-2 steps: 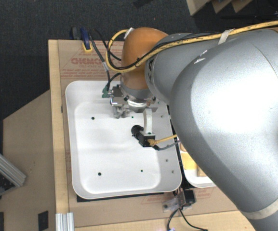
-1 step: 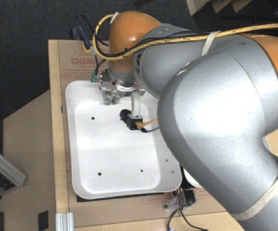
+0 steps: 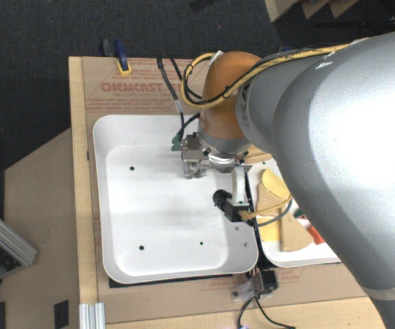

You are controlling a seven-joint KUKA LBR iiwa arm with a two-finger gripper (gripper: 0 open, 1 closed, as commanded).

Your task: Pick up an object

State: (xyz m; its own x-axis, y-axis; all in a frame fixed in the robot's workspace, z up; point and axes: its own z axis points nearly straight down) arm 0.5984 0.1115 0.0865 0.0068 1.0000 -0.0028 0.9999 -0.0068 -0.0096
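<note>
the grey arm [image 3: 334, 149] reaches in from the right and covers much of the right side of the bench, its orange band [image 3: 226, 91] sitting above the wrist with yellow and black cables [image 3: 190, 88] looped around it. below the band the gripper [image 3: 193, 168] hangs over the upper middle of the left bin [image 3: 115, 184], close to that bin's back half and a little left of the wall it shares with its neighbour. whether the pincer is released or clenched cannot be told from this slant, since the wrist hides most of it, and nothing can be seen grasped in it. a white bracket [image 3: 239, 184] runs down from the wrist to a small black part [image 3: 226, 204] that hangs over the left bin's right edge. the floor of the left bin shows a few small dark dots [image 3: 132, 169] and bare white plastic. the things to pick lie in the right bin [image 3: 300, 256], mostly hidden under the arm: a pale yellow object [image 3: 274, 187] lies near the shared wall, a tan object [image 3: 291, 235] lies just below it, and an orange-red object [image 3: 315, 236] sits beside the tan one at the arm's edge. all three are well apart from the gripper. both bins rest on a brown cardboard sheet [image 3: 129, 88] with red printing, and a blue and yellow clamp [image 3: 121, 57] grips its back edge.
</note>
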